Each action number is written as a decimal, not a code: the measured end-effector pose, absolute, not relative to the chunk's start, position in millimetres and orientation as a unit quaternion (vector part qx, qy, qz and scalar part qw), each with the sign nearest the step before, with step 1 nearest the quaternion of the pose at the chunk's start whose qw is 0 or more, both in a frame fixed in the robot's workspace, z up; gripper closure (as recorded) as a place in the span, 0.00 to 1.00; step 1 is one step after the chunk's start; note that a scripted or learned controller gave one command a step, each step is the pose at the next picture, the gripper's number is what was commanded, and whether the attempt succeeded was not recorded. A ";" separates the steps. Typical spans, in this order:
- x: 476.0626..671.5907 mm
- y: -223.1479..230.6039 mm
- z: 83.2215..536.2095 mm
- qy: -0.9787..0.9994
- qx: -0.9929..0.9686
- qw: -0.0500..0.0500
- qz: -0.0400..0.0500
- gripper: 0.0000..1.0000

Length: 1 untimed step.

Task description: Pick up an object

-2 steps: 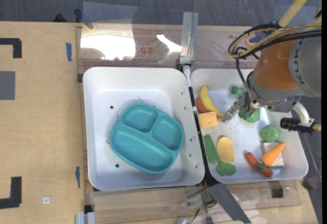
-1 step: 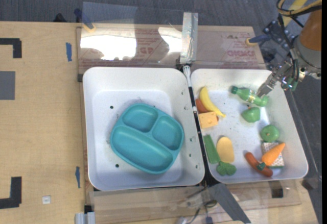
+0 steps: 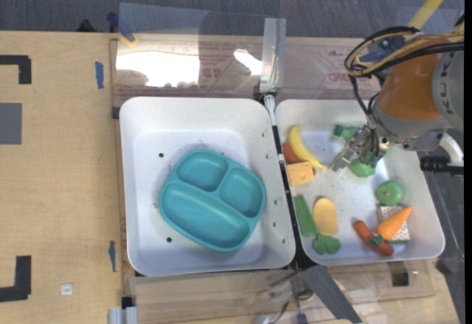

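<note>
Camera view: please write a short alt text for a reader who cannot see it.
The gripper is low in the right bin, beside a small green toy, among toy foods including a banana and a carrot. The left bin holds a teal divided plate.

Grey arm [image 3: 442,105], orange wrist band, looping yellow-black cables, metallic claw [image 3: 359,149]

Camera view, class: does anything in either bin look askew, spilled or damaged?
Only one thing stands out: the teal divided plate in the left bin sits rotated, its edges askew to the bin walls. The toy foods lie loosely scattered in the right bin; nothing looks spilled or broken.
</note>
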<state>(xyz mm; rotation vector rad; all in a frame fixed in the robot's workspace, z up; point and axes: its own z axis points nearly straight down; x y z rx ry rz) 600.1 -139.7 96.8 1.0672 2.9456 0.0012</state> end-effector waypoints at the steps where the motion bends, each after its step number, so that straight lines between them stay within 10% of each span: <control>1: 611.8 -57.4 255.2 0.884 0.467 0.006 0.003 1.00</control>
